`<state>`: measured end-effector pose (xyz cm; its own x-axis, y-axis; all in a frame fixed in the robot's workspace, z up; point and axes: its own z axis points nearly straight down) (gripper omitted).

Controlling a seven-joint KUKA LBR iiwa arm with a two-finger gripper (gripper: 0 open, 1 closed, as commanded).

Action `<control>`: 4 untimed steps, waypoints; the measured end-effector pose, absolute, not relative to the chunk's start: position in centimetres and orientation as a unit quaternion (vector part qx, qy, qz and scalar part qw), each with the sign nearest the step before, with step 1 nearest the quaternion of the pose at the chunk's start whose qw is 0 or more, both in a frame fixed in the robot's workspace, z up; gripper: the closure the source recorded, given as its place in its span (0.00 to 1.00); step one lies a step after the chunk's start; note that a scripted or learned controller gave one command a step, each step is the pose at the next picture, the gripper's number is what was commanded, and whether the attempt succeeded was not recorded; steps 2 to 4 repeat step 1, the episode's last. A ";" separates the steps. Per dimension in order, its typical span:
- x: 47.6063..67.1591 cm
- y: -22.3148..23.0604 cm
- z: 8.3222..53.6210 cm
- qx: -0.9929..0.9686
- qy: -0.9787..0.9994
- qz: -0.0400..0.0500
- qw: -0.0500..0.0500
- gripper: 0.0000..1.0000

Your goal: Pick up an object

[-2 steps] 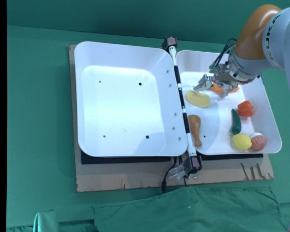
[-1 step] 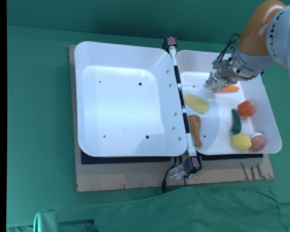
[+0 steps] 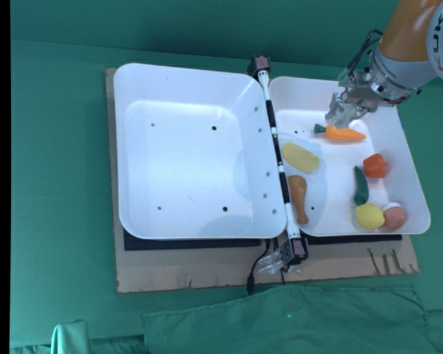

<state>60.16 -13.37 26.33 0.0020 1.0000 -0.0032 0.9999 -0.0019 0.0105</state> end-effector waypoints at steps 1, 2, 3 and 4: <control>59.8 -13.4 32.9 0.708 0.706 0.003 0.006 1.00; 59.8 -13.4 32.9 0.708 0.706 0.003 0.006 1.00; 59.8 -13.4 32.9 0.708 0.706 0.003 0.006 1.00; 59.8 -13.4 32.9 0.708 0.706 0.003 0.006 1.00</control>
